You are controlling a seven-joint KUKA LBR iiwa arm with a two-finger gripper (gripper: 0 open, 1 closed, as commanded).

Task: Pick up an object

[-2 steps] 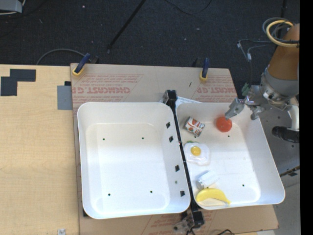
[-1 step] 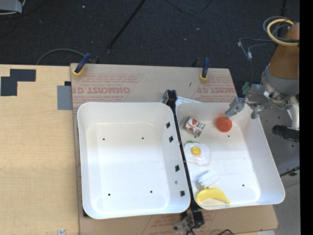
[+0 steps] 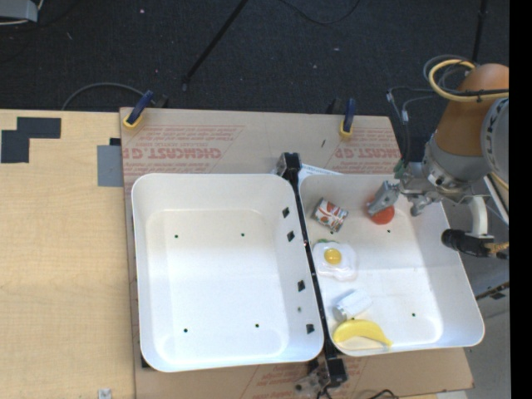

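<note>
Grey fingers (image 3: 391,199) spread narrowly over small red object (image 3: 381,215) (touching it), right bin (image 3: 453,302).

Cardboard sheet (image 3: 249,144), far strip: you see red print, upside down and mirrored, reads roughly "CHEMCAST GP", once left, partly again right.
Cardboard, near edge: red print, too cut off to read.
Small can (image 3: 330,215): label unreadable.
</note>
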